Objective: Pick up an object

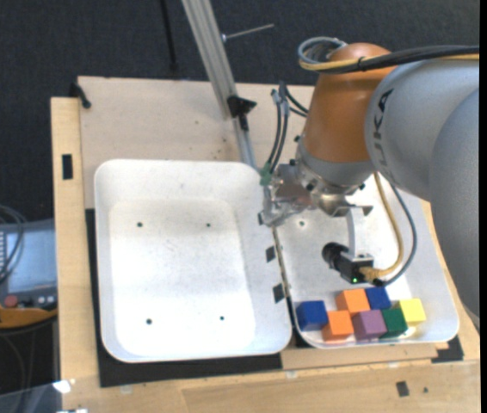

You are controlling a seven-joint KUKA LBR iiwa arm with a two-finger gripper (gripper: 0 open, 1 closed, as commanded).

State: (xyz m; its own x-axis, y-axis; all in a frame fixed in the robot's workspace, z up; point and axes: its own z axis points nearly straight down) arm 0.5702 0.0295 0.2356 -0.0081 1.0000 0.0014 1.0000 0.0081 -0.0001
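Lying to the left of the jaws, the left bin (183,261) shows a bare white floor. Next comes the gripper (291,203), hanging over the inner edge of the right bin (428,269) under the orange band (342,101); whether its jaws are spread or pressed together cannot be told. Below and to the right of the jaws, well apart from them, a cluster of blocks (362,313) sits at that bin's near edge: blue, orange, purple, green and yellow.
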